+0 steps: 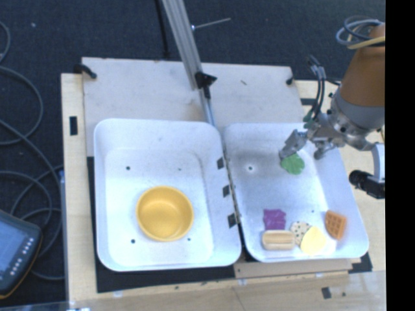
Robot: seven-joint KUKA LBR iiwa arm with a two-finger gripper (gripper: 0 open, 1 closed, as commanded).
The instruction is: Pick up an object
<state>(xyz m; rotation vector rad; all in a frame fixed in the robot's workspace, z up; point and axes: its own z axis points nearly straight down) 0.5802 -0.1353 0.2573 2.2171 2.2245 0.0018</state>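
Nothing is picked up yet — the grab is left to do. Closest to the camera, along the near edge of the right bin (337, 254), lie a tan roll (278, 240), a purple piece (274, 218), a yellow piece (314, 241) and an orange waffle (335, 225). The left bin (113, 173) holds a yellow bowl (165, 212). Farther back sits a green lump (293, 164). The gripper (303, 149) hangs just above it, fingers spread apart — perhaps touching, hard to tell
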